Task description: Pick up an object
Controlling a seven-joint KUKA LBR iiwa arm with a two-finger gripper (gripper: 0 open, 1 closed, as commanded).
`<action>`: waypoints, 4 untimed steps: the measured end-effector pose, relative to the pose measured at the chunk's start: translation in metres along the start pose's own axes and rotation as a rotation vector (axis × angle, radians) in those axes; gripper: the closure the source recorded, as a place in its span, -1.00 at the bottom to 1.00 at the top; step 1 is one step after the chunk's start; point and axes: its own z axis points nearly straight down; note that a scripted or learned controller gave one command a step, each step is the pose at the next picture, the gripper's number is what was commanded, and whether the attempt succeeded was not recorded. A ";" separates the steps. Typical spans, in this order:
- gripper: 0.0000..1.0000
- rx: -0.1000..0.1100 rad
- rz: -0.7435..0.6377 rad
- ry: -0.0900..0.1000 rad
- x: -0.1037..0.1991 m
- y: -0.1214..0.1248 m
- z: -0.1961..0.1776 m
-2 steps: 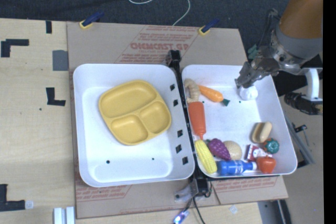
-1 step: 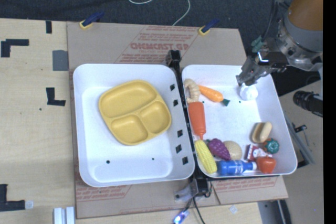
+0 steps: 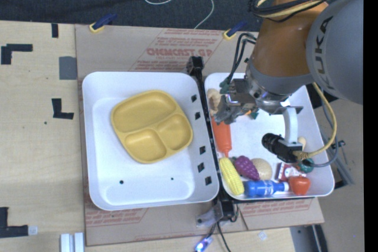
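Two bins sit mid-frame: the left bin [image 3: 97, 127] holds a yellow tray [image 3: 152, 125]; the right has a carrot [image 3: 222, 137], corn [image 3: 231, 176] and grapes [image 3: 246, 167]. The gripper [image 3: 231, 104] hovers above the carrot; whether it's spread, I cannot tell. Judging so, next it descends and pinches.

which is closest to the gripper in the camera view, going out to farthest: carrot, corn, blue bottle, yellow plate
1. The carrot, just below the gripper, at the right bin's left wall.
2. The corn, further down the same wall.
3. The blue bottle, along the right bin's bottom edge.
4. The yellow plate, over in the left bin, though its near edge is about as close as the bottle.
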 end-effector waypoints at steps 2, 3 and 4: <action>1.00 -0.004 0.017 -0.005 -0.046 -0.031 -0.030; 1.00 -0.026 0.002 0.000 -0.007 -0.046 -0.165; 1.00 -0.016 0.004 -0.002 0.026 -0.046 -0.187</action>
